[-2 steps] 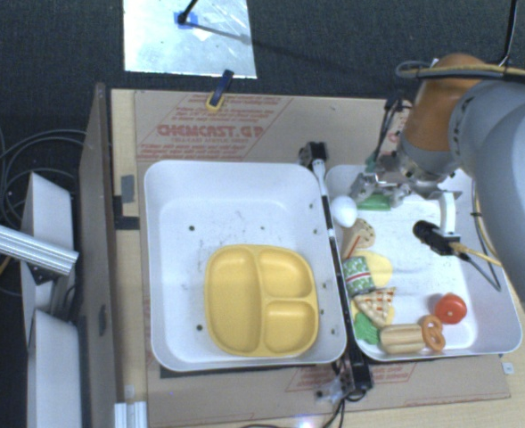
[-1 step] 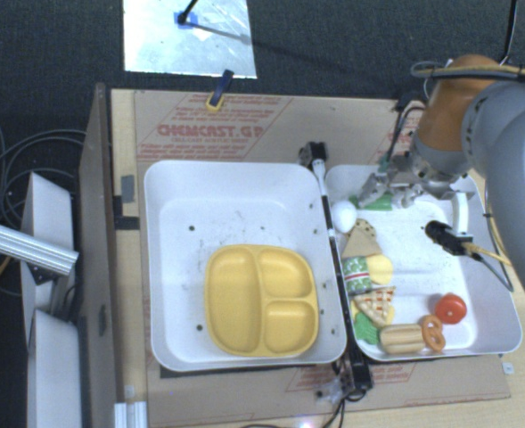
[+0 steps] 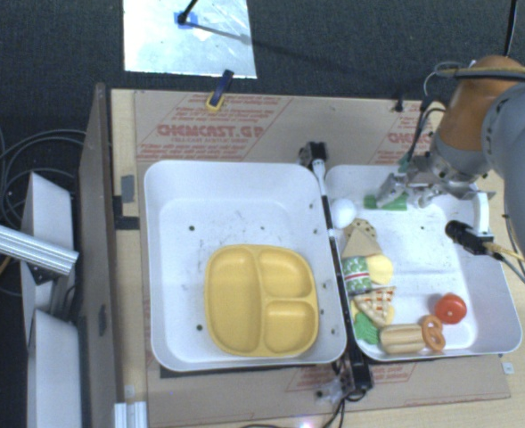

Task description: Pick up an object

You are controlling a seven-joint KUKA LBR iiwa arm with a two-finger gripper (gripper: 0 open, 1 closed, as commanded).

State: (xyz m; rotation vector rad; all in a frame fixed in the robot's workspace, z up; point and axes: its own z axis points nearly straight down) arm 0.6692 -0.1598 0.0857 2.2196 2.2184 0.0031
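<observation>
Toy food crowds the near end of the right bin [image 3: 494, 328]: a hot dog [image 3: 401, 338], a pretzel [image 3: 433, 333], a red tomato [image 3: 451, 308], a waffle [image 3: 376, 304] and a green piece [image 3: 365, 327], with a small can [image 3: 357, 274], a brown wedge [image 3: 360, 237] and a white ball [image 3: 343, 212] lined up along the divider. Beside them, the left bin [image 3: 182, 212] holds a yellow divided tray [image 3: 262, 299]. At the right bin's far end the gripper [image 3: 405, 189] hangs low over a green block [image 3: 392, 202], fingers splayed and gripping nothing, though how close it sits to the block cannot be told.
</observation>
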